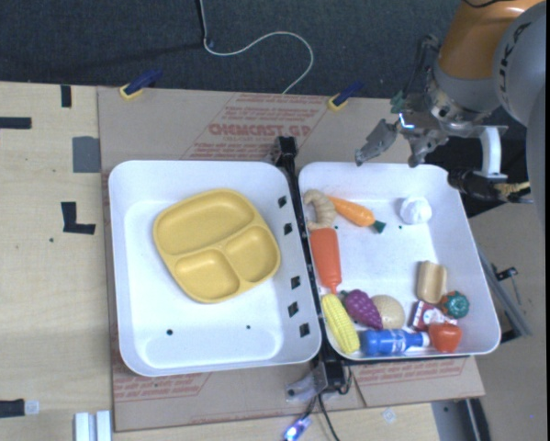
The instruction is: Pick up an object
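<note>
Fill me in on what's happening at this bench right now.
The grey robot arm with the orange band reaches in from the right, and its two-finger gripper hangs open above the far edge of the right white bin, holding nothing. That bin holds toy food: an orange plastic carrot, a small white round piece, a yellow corn cob, a blue bottle and others. The left white bin holds a yellow divided plate. Nothing has been picked up yet.

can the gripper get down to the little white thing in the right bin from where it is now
Probably yes. The gripper hangs over the far rim of the right bin, and the white object lies just below it on bare floor, apart from the carrot, with nothing over it.
</note>
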### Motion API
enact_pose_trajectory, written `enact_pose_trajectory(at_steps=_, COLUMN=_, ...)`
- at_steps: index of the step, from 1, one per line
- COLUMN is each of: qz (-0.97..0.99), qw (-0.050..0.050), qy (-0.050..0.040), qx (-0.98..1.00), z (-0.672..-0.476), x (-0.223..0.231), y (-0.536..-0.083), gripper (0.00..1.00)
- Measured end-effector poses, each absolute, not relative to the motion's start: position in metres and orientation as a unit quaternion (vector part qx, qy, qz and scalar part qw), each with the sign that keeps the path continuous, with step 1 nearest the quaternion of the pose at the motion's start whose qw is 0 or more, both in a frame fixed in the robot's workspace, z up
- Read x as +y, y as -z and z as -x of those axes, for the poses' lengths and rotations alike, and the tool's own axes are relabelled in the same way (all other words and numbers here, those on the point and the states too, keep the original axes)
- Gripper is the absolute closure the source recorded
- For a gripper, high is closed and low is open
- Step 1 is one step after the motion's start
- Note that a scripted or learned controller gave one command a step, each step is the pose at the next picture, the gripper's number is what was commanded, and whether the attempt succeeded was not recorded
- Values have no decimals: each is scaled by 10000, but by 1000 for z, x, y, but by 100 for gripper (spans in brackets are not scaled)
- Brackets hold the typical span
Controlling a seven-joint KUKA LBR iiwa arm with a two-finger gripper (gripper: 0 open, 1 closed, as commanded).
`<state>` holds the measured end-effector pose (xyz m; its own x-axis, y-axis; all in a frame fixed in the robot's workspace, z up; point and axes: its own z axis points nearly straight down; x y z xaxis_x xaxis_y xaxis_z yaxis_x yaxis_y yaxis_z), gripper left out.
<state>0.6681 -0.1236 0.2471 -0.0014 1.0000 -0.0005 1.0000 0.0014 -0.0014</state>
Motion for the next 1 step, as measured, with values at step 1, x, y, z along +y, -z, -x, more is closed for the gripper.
enact_pose_trajectory(at_steps=1, qz=7061, qw=3, qy=-7, qx=-7081, z=-668, x=-123, y=-257, gripper=100)
